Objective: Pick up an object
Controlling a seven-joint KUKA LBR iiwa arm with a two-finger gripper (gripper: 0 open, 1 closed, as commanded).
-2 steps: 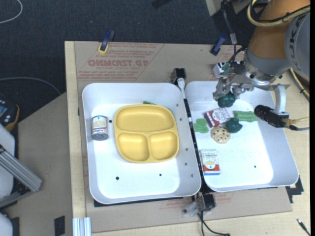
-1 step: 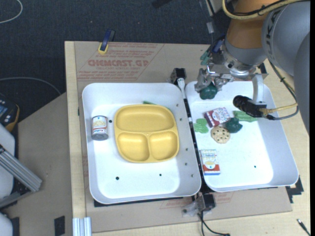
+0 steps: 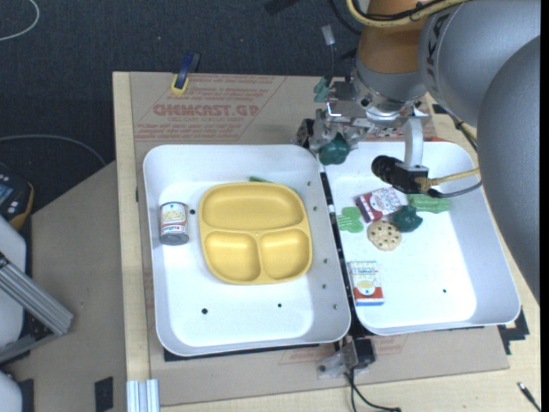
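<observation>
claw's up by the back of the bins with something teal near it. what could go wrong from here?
1. The claw sits over the divider between the bins; the teal object there may fall on the rim or into the wrong bin.
2. The right bin's items, cookie and snack packet, are crowded; a grasp could nudge neighbours.

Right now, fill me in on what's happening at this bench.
The grey arm reaches in from the right, its end effector at the far edge where the two white bins meet, with a dark green object at its tip; whether it is gripped is unclear. The right bin holds a cookie, green pieces and small packets. The left bin holds a yellow divided plate and a small can.
</observation>
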